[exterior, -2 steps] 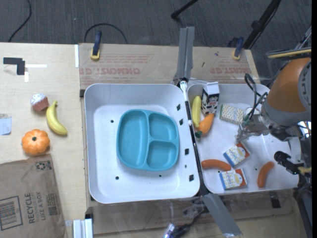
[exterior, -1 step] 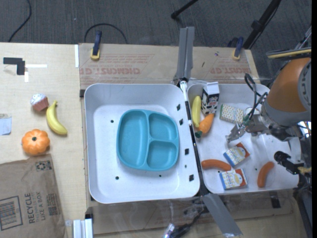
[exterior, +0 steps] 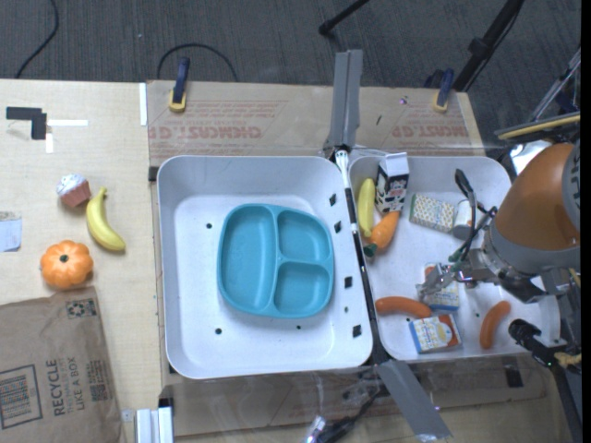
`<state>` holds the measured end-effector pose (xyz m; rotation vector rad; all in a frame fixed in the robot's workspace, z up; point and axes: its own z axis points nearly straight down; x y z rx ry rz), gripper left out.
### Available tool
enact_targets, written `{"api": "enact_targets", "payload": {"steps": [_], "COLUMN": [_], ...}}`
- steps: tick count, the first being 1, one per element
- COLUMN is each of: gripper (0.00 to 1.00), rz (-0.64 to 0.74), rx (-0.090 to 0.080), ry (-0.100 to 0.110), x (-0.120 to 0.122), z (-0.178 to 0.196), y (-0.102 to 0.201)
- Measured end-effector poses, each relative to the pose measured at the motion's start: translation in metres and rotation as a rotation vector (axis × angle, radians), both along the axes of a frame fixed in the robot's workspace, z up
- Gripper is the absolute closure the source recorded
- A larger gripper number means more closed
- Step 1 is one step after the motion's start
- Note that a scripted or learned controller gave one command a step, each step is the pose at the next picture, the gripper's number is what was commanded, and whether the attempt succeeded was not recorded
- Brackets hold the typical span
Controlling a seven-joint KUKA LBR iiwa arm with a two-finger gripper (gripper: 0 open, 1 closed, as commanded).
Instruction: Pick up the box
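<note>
Low in the right bin [exterior: 392,340], small box [exterior: 432,333] with blue edging, flat, just beside two sausages [exterior: 404,306]. Above it, end effector [exterior: 443,280] over a crumpled packet [exterior: 441,293]; spread or pressed together, cannot tell. Left bin [exterior: 185,247] holding a blue divided plate [exterior: 275,260].

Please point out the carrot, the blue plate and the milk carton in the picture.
carrot [exterior: 385,231]: camera view, on the middle of its orange body.
blue plate [exterior: 242,247]: camera view, on the floor of its big left compartment.
milk carton [exterior: 393,185]: camera view, on its printed front face.
</note>
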<state>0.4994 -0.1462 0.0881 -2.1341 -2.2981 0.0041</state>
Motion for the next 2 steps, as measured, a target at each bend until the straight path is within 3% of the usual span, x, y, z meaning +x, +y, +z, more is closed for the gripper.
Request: {"api": "enact_targets", "payload": {"steps": [1,2], "gripper": [1.00,1.00], "rz": [-0.003,0.020], "rx": [0.001,-0.003], "ry": [0.005,0.000], "x": [0.000,0.017], "z": [0.005,0.146], "y": [-0.001,0.064]}}
